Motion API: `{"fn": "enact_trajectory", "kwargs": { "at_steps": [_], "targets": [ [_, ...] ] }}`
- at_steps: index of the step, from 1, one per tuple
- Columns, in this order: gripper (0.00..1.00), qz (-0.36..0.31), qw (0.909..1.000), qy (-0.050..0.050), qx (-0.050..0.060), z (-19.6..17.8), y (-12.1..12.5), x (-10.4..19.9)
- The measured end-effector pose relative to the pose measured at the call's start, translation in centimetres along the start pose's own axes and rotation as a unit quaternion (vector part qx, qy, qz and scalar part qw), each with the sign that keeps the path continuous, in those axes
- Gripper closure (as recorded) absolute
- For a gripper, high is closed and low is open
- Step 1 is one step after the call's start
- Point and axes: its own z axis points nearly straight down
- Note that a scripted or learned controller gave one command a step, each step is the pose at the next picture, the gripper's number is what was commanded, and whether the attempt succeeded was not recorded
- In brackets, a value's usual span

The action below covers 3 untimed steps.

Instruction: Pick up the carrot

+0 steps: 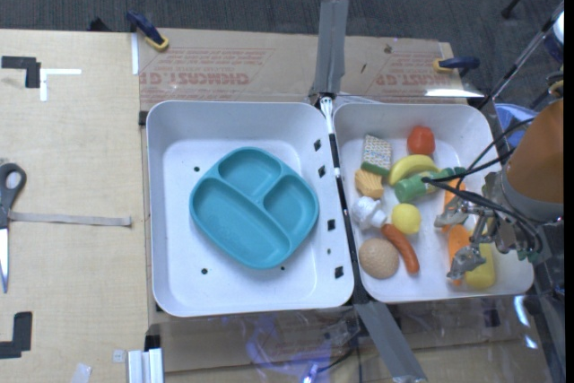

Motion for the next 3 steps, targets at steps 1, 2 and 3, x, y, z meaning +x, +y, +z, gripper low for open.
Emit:
{"fn": "enact_trajectory", "kwargs": {
  "at_steps": [1, 2, 3],
  "targets": [
    [1.0, -0.002, 1.0, -0.003, 0.001, -1.1, 0.1, -0.3],
    [0.0, -0.002, 1.0, -0.003, 0.001, -1.1, 0.1, -0.3],
    [1.0, -0.004, 1.0, -0.006, 0.002, -2.1, 0.2, -0.6]
  ]
}}
